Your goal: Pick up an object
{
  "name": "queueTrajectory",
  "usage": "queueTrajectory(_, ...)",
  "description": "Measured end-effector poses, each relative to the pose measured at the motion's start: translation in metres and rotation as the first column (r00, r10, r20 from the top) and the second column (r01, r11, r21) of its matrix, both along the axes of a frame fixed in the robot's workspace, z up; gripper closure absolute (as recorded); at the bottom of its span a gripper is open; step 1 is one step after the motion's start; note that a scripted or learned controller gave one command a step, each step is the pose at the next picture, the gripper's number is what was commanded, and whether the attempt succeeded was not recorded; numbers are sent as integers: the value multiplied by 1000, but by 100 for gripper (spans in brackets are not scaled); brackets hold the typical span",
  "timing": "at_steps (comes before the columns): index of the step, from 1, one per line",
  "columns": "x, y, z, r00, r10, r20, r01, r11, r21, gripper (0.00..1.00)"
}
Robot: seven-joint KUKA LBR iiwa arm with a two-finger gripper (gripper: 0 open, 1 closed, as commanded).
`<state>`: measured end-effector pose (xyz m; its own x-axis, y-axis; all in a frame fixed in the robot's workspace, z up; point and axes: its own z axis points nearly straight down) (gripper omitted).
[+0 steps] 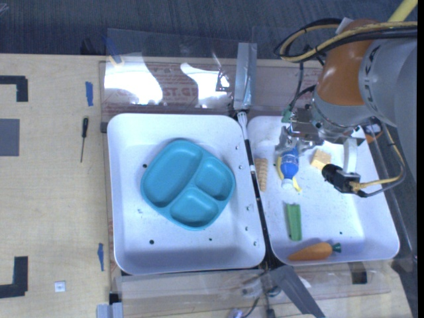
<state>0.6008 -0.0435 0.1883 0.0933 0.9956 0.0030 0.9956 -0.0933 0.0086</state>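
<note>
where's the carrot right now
The carrot lies in the right bin, along its near edge, just below the green block and well short of the gripper.

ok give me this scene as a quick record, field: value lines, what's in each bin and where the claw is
left bin: blue divided plate, lying flat near the middle
right bin: blue and yellow item, green block, carrot, cone, tan piece
carrot position: along the near edge of the right bin
green block position: just above the carrot
claw: over the far part of the right bin, right above the blue and yellow item
grasp: cannot tell from this view
bench: screwdriver left of the bins
</note>
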Motion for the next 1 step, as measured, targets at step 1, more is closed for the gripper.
queueTrajectory(1, 13, 6, 41, 982, -189, -5, 189, 982, -2, 100)
